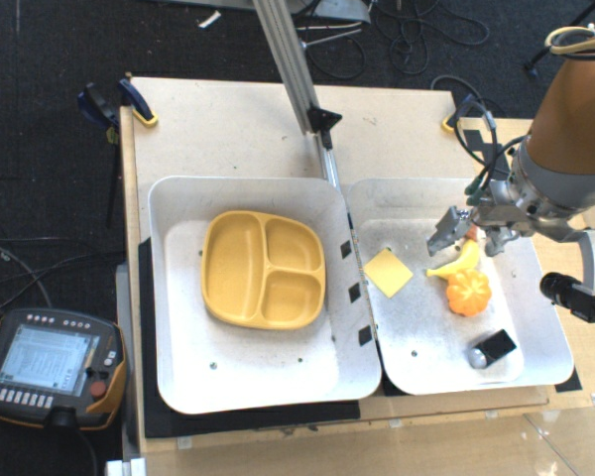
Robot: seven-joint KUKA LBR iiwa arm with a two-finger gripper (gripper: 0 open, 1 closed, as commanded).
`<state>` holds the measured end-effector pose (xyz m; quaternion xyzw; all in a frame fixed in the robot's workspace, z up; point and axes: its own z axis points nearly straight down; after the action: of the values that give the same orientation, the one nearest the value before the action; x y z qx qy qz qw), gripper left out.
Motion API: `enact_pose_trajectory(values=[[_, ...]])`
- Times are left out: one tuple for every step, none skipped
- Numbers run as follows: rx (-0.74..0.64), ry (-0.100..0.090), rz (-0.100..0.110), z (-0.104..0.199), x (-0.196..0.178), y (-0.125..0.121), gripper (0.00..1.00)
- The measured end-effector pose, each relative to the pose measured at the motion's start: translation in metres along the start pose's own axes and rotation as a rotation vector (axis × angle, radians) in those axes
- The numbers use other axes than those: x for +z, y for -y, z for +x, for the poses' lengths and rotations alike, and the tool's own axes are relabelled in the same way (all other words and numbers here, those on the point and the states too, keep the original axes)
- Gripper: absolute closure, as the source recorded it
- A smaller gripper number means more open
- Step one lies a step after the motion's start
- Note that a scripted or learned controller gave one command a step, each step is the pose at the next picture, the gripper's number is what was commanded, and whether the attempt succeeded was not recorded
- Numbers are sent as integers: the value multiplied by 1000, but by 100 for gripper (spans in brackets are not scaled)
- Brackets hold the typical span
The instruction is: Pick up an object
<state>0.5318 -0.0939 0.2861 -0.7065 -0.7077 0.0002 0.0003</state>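
In the right bin [535, 360] lie a yellow banana-shaped piece [457, 264], an orange pumpkin-like piece [468, 294] touching it, a flat yellow square [388, 272] and a small black item with a silver end [491, 348]. My gripper [471, 238] hangs over the bin's upper right part, just above the banana-shaped piece. Its two grey fingers [444, 236] are spread apart, open. The top of the yellow piece sits just below the gap, and nothing is clamped between the fingers.
The left bin [178, 365] holds a yellow divided plate [264, 269]. A slanted metal pole [293, 62] ends at the bins' shared rim. A teach pendant [50, 365] lies off the bench at lower left.
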Motion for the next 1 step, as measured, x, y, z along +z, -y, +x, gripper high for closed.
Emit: enact_pose_trajectory(values=[[1,0,0,0,0,0,0]])
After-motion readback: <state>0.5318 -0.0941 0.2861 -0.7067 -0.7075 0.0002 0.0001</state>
